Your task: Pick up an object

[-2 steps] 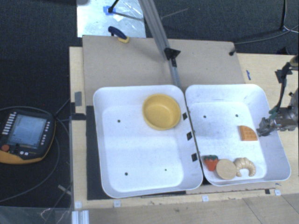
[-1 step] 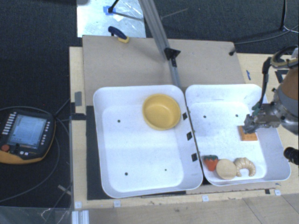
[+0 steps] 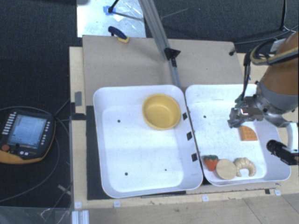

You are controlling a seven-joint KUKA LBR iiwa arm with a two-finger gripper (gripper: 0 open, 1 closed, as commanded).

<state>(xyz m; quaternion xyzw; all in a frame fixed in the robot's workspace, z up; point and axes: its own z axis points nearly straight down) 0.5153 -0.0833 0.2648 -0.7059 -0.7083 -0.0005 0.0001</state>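
Camera view: fingers [image 3: 237,120], state I cannot tell, hover just beside the orange wedge [image 3: 248,134], tip pointing up-left.

Surface [image 3: 140,59]: tan board, bare stretch behind bins; left white bin [image 3: 112,171] and right white bin [image 3: 210,99] side by side on it, rims touching; black mat [image 3: 92,181] under left bin, showing at bin's left and front edges; blue-and-yellow clamp [image 3: 117,33] at surface's far edge, well behind left bin; grey pole [image 3: 161,36] slanting down to surface just behind gap between bins.
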